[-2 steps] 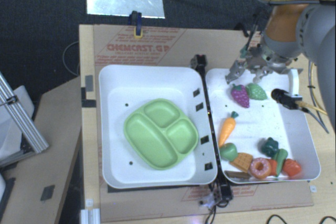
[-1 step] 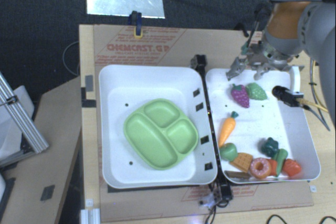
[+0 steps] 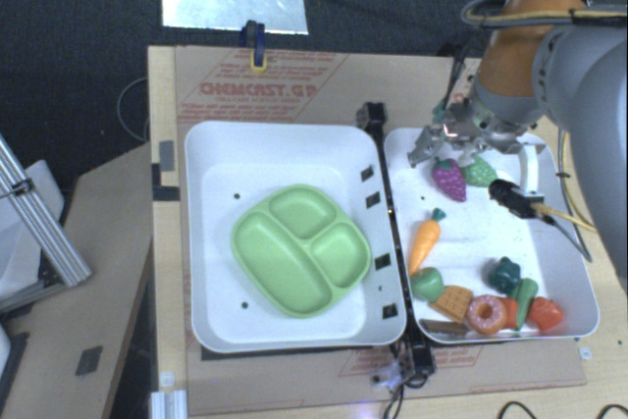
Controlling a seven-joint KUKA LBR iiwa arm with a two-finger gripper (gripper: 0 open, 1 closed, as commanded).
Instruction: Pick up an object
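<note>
metal two-finger gripper [image 3: 454, 150] hung low at the right bin's [image 3: 572, 262] far end, couldn't tell its state | purple plastic grape bunch [image 3: 448, 179] sat just under it, beside a green toy | probably light, stiff, bumpy, so pinch across the middle

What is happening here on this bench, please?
A grey robot arm reaches in from the right, and its gripper is low over the far end of the right bin, right above purple toy grapes. A grasp cannot be confirmed. A toy carrot, a donut and other toy food lie in that bin. The left bin holds a green divided plate.
</note>
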